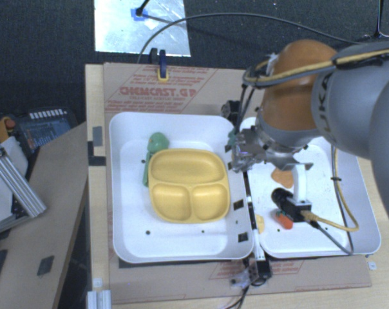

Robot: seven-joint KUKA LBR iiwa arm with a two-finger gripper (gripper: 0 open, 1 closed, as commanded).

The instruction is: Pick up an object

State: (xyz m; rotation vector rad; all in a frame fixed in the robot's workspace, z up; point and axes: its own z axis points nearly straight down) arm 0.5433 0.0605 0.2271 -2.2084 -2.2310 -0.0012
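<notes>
The arm (349, 108) reaches in from the right of the frame, and its gripper (239, 156) hangs over the seam where the two bins meet, at the middle of the picture. The wrist's bulk hides it from above, so it cannot be told whether the gripper is apart or together, and nothing can be seen held in it.

The nearest candidate is the yellow divided plate (188, 185), lying flat in the middle of the left bin (127, 237). Its right rim sits just beside the gripper, to the left and slightly below. The plate is broad and nearly square, a little longer across the frame than up and down.

A green object (156, 145) lies beyond it, at the plate's upper left corner and partly tucked behind its edge, with its long axis running up and down the frame.

In the right bin (349, 224), a small orange piece (282, 177) lies near the gripper, to its lower right.

The coming move likely turns on a short shift left toward the plate's rim or right toward the orange piece. The rim looks the harder grasp.
</notes>
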